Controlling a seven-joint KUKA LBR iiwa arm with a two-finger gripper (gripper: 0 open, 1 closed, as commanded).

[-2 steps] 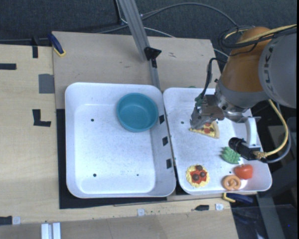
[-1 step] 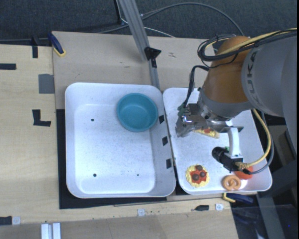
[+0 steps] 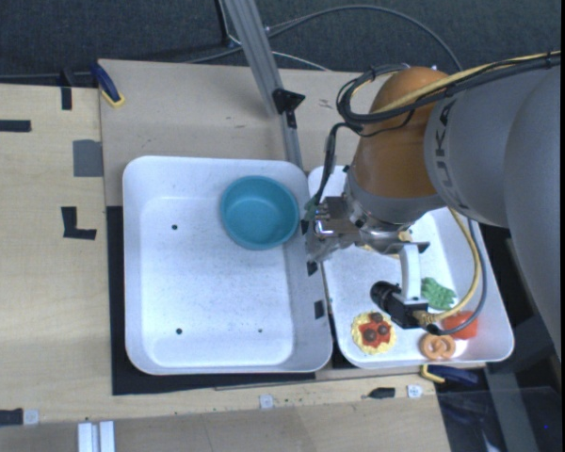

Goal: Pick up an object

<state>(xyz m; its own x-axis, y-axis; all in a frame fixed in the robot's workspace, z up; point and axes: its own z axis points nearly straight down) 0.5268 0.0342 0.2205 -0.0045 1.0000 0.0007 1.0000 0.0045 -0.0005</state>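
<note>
A blue bowl (image 3: 259,212) sits upright in the far right corner of the left bin (image 3: 169,281). My gripper (image 3: 322,234) hangs over the divide between the two bins, just right of the bowl, at the left edge of the right bin (image 3: 490,351). The arm's orange wrist hides most of that bin's far half. In its near part lie a yellow round toy with red spots (image 3: 373,332), an orange ring-shaped toy (image 3: 439,347), a green leafy piece (image 3: 440,293) and a red piece (image 3: 460,324).
A grey metal pole (image 3: 259,55) slants from the top of the view down to the bins' far edge. Black cables loop behind the arm. The bins rest on a tan board (image 3: 169,111) with black tape marks at the left.
</note>
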